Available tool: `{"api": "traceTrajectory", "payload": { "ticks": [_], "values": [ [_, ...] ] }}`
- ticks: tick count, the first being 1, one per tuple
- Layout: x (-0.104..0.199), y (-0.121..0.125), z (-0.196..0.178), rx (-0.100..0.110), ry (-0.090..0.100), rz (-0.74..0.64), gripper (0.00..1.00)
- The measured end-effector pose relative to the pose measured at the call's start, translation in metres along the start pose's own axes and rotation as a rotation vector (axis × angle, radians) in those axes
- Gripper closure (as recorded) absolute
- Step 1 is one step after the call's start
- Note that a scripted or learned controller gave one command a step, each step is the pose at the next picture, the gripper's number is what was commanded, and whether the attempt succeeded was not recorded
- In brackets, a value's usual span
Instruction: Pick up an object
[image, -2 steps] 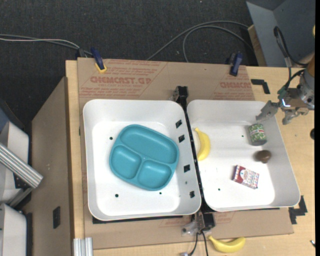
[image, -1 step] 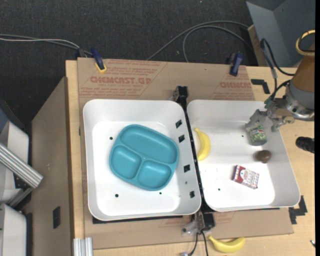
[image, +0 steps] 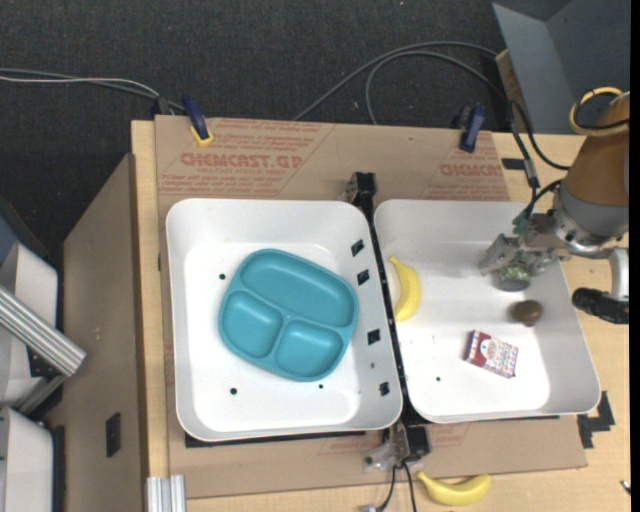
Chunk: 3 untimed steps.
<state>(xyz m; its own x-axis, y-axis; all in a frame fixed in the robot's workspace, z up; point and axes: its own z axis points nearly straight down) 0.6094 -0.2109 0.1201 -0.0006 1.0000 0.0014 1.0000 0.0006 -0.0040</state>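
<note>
Banana (image: 457, 488) outside at front edge; brown round object (image: 526, 312) just below gripper (image: 514, 268); finger state indeterminable.

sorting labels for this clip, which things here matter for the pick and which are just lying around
In play: claw, banana, card box, small brown object, right bin.

Lying about: blue divided plate, left bin, second banana, blue clamps.

Bare floor between banana (image: 405, 289) and card box (image: 490, 353)
</note>
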Motion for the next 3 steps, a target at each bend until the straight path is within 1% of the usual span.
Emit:
{"api": "traceTrajectory", "payload": {
  "ticks": [1,3],
  "values": [
    [0.000,0.002,-0.015,-0.007,-0.001,-0.001,1.00],
    [-0.010,0.002,-0.107,-0.011,-0.004,0.000,1.00]
  ]
}}
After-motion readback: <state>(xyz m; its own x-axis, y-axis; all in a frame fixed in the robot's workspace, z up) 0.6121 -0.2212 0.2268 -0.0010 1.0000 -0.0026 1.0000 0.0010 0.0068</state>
